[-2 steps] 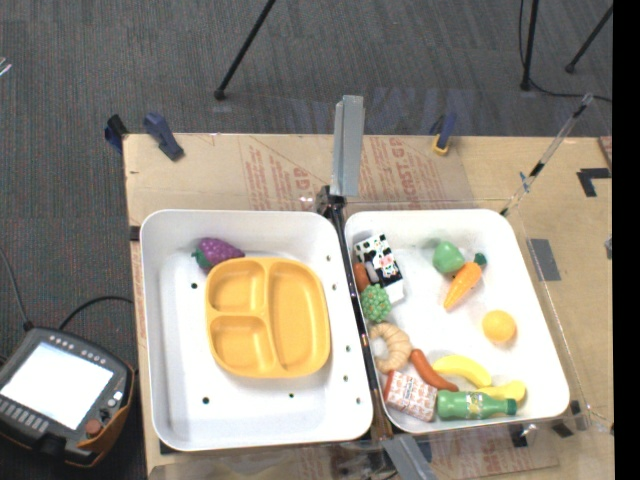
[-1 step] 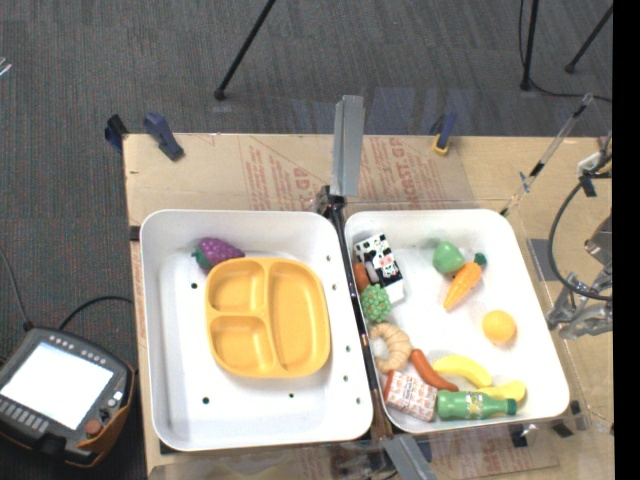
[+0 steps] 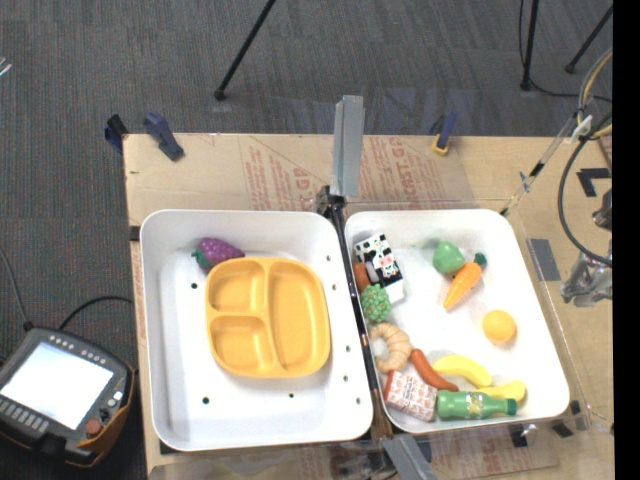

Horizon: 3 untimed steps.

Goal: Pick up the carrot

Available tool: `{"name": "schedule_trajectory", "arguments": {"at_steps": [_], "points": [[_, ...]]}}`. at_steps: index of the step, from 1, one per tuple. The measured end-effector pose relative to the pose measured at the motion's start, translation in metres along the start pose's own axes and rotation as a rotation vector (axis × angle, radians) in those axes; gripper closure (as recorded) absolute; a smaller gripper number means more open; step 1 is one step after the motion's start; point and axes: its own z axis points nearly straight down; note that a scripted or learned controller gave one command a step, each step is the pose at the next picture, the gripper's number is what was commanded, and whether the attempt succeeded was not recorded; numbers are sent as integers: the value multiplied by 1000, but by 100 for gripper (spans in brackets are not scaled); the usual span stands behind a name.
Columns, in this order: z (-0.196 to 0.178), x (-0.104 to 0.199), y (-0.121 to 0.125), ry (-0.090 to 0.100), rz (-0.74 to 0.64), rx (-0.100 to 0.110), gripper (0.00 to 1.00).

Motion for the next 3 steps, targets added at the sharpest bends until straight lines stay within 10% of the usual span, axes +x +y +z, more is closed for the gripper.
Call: {"name": "schedule_trajectory", "arguments": {"at_steps": [1,2,3], "points": [[209,17,31,2,-32,-20,100],[254,13,26,1,-194,-2,100],[219,-64,-6,-2,-179,2,100]]}}
